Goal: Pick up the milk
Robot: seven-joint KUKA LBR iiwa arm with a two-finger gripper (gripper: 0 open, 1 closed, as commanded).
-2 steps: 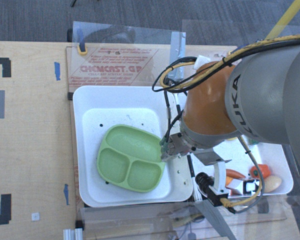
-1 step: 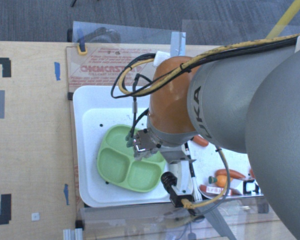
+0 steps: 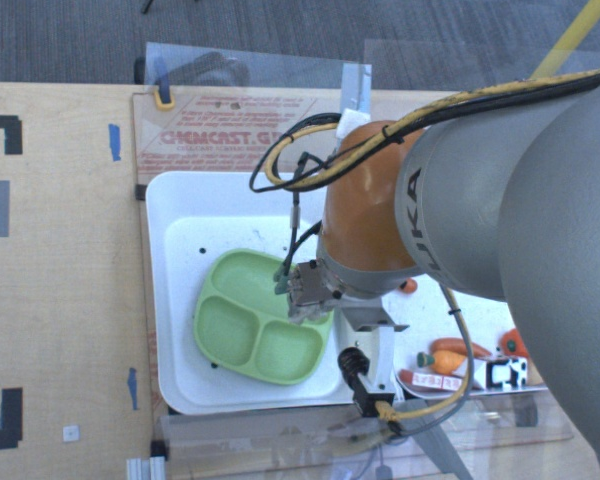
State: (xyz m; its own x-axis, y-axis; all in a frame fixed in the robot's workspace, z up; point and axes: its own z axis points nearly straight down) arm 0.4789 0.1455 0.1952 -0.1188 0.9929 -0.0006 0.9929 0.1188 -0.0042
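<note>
As end effector (image 3: 302,294) overhangs plate (image 3: 238,320), milk (image 3: 507,373) apart

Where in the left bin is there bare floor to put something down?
In the left bin, bare floor lies behind the green divided plate, toward the far wall, and in a strip along the left wall. The plate's right side is crowded: the gripper hangs over its rim there.

Thick grey arm (image 3: 520,188) with smooth rounded casing, and a wide orange band (image 3: 365,208) above the wrist, partly crossed by dark letters. Black and yellow cables (image 3: 300,158) looping over the orange part and running along the grey casing. Small metallic gripper (image 3: 302,293) of grey colour below the band.
</note>
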